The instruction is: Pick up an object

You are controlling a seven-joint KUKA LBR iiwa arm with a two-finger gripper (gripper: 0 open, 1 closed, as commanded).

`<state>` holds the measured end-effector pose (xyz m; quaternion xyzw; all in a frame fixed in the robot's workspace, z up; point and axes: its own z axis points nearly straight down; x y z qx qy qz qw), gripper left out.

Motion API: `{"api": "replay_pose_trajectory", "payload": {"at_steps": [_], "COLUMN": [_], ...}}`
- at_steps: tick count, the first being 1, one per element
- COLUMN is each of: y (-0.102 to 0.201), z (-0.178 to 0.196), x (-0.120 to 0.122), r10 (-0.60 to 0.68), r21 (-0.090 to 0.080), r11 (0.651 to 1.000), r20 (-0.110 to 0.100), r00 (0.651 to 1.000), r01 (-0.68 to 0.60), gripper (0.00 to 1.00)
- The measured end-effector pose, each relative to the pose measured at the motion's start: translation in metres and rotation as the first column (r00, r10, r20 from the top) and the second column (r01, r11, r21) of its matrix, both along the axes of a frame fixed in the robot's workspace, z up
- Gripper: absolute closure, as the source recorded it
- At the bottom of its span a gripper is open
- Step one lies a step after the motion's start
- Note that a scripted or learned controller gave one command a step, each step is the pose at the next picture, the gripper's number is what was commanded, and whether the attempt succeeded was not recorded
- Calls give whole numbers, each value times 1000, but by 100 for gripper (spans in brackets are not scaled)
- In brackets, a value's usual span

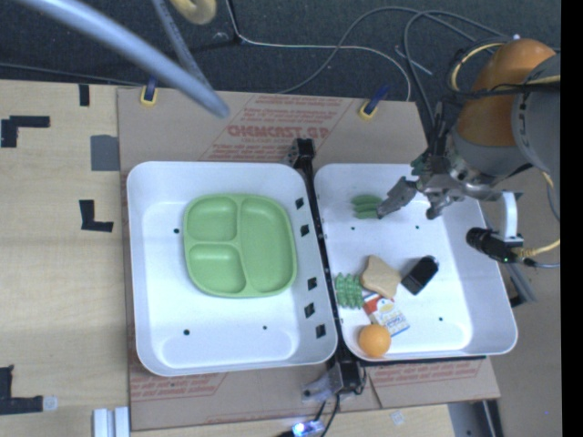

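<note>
My gripper [414, 202] hangs over the back of the right bin [474, 271], open, with nothing between its fingers. Its left finger [393, 198] stands just right of a small green object [365, 206] lying on the bin floor. Nearer the front lie a tan wedge [381, 276], a black block [419, 274], a green ridged piece [348, 289], a red and white carton [388, 315] and an orange ball [373, 340].
The left bin [155, 244] holds a green divided plate [240, 244]. A black clip strip [314, 244] runs along the wall between the bins. Cables [383, 35] trail across the dark surface behind the bench.
</note>
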<state>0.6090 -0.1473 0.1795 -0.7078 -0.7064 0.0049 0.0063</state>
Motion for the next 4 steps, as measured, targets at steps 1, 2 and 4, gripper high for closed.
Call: {"api": "replay_pose_trajectory", "payload": {"at_steps": [1,2,4], "y": [1,4,13], "z": [9,-34,-94], "x": [3,4,6], "r10": [4,4,4], "r21": [-2,-3,-3], "r11": [1000,1000,1000], "r20": [14,11,16], "r00": [1000,1000,1000], "r01": [-3,-4,-4], "gripper": [0,0,0]}}
